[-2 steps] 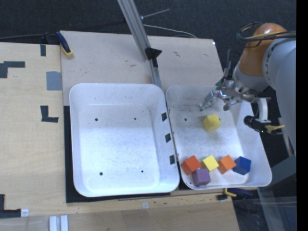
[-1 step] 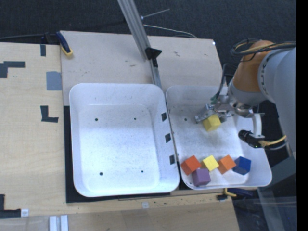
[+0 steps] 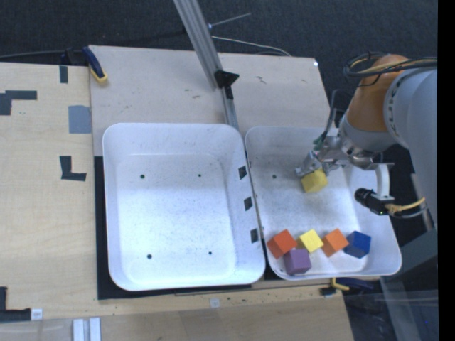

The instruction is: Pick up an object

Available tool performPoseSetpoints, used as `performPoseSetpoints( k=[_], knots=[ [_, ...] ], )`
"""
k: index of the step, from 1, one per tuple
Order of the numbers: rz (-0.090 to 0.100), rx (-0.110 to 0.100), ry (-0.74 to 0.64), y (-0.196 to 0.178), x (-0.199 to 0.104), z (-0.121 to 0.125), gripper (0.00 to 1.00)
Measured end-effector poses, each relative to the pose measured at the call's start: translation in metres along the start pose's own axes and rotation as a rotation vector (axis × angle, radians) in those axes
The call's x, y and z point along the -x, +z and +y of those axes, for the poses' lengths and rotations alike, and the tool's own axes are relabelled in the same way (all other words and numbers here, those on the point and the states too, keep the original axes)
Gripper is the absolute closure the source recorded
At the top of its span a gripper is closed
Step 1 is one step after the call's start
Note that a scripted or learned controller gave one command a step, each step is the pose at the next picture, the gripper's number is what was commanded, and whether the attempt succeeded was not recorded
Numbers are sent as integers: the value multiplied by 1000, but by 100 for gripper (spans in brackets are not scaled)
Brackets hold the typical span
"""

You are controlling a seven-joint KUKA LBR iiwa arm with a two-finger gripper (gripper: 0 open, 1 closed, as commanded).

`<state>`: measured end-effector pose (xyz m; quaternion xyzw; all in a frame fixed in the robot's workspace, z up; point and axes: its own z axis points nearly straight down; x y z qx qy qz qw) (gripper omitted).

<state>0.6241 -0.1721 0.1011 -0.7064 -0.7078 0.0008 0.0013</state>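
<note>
Camera view: right bin [image 3: 370,265], six blocks [image 3: 311,241].

Bench [image 3: 163,91]: pale wood top, seen from above at a slant; grey and dark tape marks [image 3: 75,119] on its left part; a clamp [image 3: 94,64] with blue and yellow grips at the upper left seam; two shallow white bins side by side on a black mat [image 3: 99,226]; left bin [image 3: 117,137] the larger; right bin [image 3: 266,137] touching its right rim; a slanted aluminium bar [image 3: 199,30] rising from the bench above the bins' joint; thin cables [image 3: 242,45] lying along the far edge.
</note>
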Motion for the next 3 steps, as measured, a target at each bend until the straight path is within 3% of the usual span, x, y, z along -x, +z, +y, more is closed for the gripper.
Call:
performPoseSetpoints(
  k=[1,2,3],
  knots=[
    [3,3,-7,-55,-88,-32,100],
    [2,3,-7,-92,-155,-49,100],
    [1,-2,-5,-90,-200,-64,100]
  ],
)
